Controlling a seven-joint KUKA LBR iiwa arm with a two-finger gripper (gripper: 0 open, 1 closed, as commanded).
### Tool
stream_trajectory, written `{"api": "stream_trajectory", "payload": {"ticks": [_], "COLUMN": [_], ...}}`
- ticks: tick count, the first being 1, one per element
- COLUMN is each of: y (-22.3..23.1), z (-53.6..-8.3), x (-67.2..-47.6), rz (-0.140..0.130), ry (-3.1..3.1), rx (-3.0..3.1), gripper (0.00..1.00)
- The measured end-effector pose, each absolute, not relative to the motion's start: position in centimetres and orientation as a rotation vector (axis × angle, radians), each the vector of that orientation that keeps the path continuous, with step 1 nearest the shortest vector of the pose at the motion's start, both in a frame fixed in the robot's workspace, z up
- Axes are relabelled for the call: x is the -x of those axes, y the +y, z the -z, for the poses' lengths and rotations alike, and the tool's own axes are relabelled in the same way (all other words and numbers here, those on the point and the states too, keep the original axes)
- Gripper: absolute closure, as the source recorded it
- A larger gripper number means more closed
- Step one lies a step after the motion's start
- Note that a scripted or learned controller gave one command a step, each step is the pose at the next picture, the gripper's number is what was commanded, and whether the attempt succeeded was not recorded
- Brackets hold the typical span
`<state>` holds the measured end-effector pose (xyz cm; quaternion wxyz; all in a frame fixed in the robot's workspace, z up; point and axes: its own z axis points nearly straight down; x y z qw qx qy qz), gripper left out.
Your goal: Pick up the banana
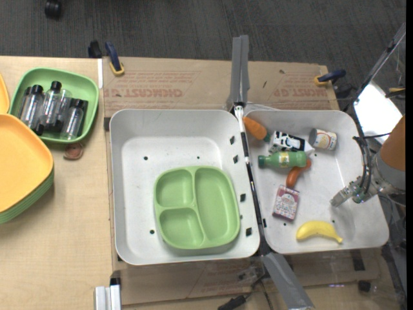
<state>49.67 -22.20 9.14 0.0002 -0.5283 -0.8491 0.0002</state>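
Arm (pixel 395 154) cut by right edge; orange plates (pixel 19 166) cut by left edge

Even, bright overhead light fills the scene, with soft, short shadows. The two shallow white plastic bins (pixel 122 173) reflect strongly and look nearly washed out along their rims. A glaring white patch (pixel 377 112) burns out at the right edge of the frame. The dark grey carpet (pixel 193 11) along the top stays dim. Focus is moderate throughout; fine details such as labels look slightly soft and grainy.
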Motion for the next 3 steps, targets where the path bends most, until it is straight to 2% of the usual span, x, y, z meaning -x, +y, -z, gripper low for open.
{"api": "stream_trajectory", "payload": {"ticks": [1,2,3], "y": [-22.2,-22.2,-22.2], "z": [-10.0,-9.1,-11.3], "x": [-49.1,-47.8,-49.3], "rz": [-0.001,0.0,-0.002], "ry": [-2.445,-2.679,-2.402], "rx": [1.973,1.64,2.026], "gripper": [1.0,1.0,1.0]}}
